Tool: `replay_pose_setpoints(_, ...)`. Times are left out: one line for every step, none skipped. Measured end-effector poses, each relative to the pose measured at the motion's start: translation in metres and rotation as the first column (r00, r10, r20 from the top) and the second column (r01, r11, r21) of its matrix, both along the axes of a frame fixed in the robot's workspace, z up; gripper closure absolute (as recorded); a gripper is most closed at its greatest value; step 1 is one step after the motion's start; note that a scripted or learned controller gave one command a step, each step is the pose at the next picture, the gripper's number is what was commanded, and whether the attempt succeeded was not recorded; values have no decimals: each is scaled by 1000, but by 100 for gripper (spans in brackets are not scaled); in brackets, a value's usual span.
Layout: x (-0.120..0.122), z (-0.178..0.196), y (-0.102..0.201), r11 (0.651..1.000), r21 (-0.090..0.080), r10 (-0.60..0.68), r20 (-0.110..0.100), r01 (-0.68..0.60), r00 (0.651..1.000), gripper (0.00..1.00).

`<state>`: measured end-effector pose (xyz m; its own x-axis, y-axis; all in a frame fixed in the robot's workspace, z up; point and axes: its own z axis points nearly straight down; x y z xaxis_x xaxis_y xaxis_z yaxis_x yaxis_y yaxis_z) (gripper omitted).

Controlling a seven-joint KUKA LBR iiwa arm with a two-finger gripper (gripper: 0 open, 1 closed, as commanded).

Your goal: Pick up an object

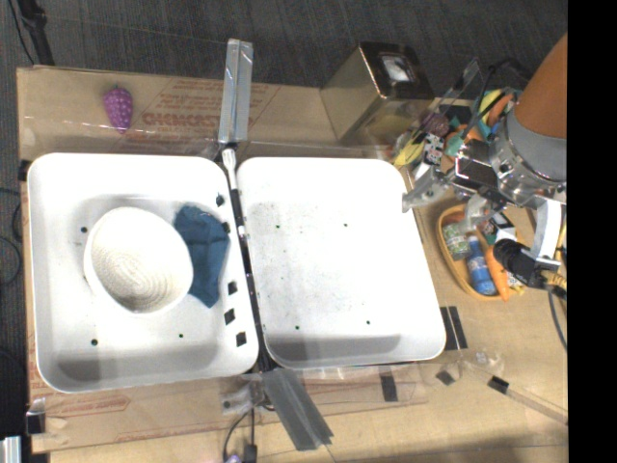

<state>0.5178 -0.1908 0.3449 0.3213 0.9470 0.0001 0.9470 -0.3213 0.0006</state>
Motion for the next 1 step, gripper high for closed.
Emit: replay_pose_setpoints(85,50,5,977,0,-213,-4,213,977,0)
